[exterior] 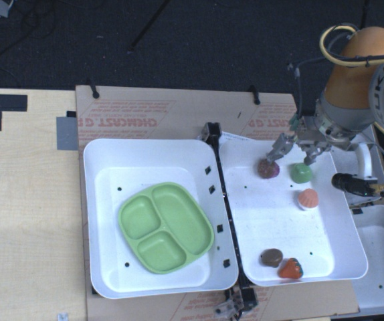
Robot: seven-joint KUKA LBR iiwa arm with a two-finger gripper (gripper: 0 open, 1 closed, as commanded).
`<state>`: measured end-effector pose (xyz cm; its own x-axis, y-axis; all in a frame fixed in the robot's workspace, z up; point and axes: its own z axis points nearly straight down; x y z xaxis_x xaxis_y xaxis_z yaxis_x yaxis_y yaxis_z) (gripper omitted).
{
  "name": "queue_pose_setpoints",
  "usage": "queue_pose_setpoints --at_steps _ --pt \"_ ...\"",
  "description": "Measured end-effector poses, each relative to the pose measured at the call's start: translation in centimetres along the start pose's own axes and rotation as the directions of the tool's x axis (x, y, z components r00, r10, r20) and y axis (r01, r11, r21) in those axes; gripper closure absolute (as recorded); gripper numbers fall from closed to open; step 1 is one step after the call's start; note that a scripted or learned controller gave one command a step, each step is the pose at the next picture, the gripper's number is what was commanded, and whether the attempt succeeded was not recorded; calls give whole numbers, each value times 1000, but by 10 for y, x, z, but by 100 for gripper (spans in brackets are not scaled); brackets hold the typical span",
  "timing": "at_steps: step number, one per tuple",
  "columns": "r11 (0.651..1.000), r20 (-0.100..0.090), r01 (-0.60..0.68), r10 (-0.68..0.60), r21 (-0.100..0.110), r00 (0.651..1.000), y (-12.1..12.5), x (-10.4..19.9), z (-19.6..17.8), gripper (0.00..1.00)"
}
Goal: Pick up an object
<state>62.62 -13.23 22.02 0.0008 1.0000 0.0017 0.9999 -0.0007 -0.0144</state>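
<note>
My gripper (290, 154) hangs over the far part of the right bin (282, 226), open, its fingers spread wide. One fingertip (273, 156) is just above a dark purple object (268, 169). The other fingertip (310, 156) is just above a green object (301, 173). Nothing sits between the fingers. A pink-orange object (308, 198) lies a little nearer in the same bin. At the bin's near edge lie a brown object (271, 257) and a red one (290, 269).
The left bin (105, 179) holds a green divided plate (165, 227). A black divider (220, 199) runs between the bins. A black fixture (352, 184) juts in at the right bin's right rim. The arm's orange band (356, 69) rises behind the gripper.
</note>
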Motion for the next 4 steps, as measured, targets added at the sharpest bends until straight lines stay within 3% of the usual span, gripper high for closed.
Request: queue_pose_setpoints --at_steps 1,2,4 --pt "1000 2 2 -2 -14 1000 3 0 -8 0" --pt "1000 0 2 -2 -6 1000 5 5 56 0" --pt "1000 1 1 -1 -9 1000 11 3 135 0"
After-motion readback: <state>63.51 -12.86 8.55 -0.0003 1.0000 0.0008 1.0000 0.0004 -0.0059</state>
